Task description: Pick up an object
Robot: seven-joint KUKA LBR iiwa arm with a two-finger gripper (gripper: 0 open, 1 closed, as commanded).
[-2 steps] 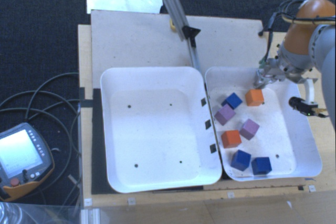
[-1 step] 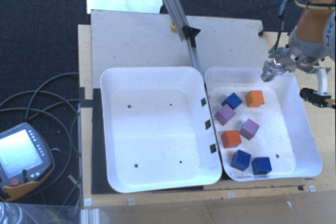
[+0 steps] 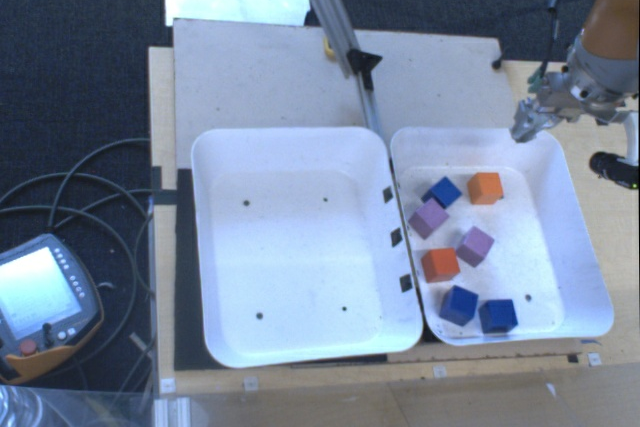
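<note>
The gripper hangs over the far right corner of the right bin, its tip just above the rim, and from here I cannot tell how far it is parted; nothing shows in its hold. Above it the grey arm rises to the orange band at the frame's right side.

All the blocks lie in that right bin, below and to the left of the gripper. Closest is an orange cube, a little down and left of the tip. Just beyond it sits a blue cube, with a purple cube touching or nearly touching its lower left. Further down come a second purple cube and a second orange cube, close together (possibly touching). Farthest from the gripper, near the front wall, a pair of blue cubes sit side by side.

The left bin lies well to the gripper's left on the worktop. A handheld control pendant with its cables rests off the worktop's left edge.
</note>
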